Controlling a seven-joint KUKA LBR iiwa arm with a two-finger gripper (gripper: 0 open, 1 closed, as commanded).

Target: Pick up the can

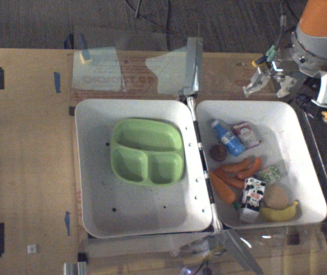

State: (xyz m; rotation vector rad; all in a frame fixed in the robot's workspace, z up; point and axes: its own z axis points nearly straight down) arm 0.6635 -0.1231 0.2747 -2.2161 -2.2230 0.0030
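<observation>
Crowding the can (pixel 218 152): bottle (pixel 228 137), carton (pixel 246 134), carrots (pixel 236 168); gripper (pixel 269 83) spread above the bin (pixel 307 153).

Bench (pixel 26 165) was pale tan wood with black and blue tape marks. Both bins (pixel 94 211) were white. Divided plate (pixel 147 151) was lime green. Bottle (pixel 228 137) was blue, white-labelled. Can (pixel 218 152) was dark maroon. Carrots (pixel 232 176) were orange; banana (pixel 279 212) yellow; carton (pixel 252 196) white with black cow patches; small box (pixel 246 134) red and white. Arm (pixel 319 16) was grey, orange-banded.
</observation>
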